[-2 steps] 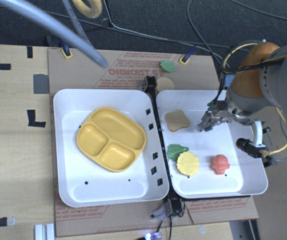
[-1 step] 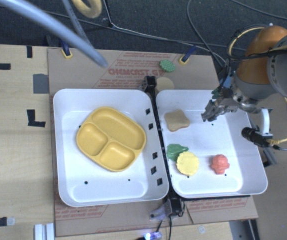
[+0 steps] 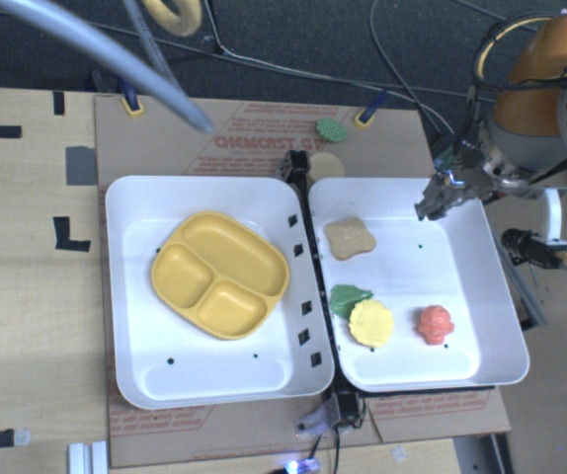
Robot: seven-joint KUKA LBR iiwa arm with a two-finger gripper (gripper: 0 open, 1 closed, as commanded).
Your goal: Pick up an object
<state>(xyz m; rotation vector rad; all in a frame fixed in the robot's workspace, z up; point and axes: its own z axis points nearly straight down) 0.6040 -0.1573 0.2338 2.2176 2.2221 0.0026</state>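
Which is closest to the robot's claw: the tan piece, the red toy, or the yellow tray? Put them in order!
Counting out from the gripper at the right bin's far edge:
1. Tan piece, right bin, far left part.
2. Red toy, right bin, near side.
3. Yellow tray, left bin, farthest.

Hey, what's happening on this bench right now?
A grey robot arm with an orange band reaches in from the right, its tool hovering over the far edge of the right white bin. That bin holds a tan toy bread slice, a green leaf piece, a yellow round piece and a red lumpy toy. The left white bin holds a yellow divided tray.
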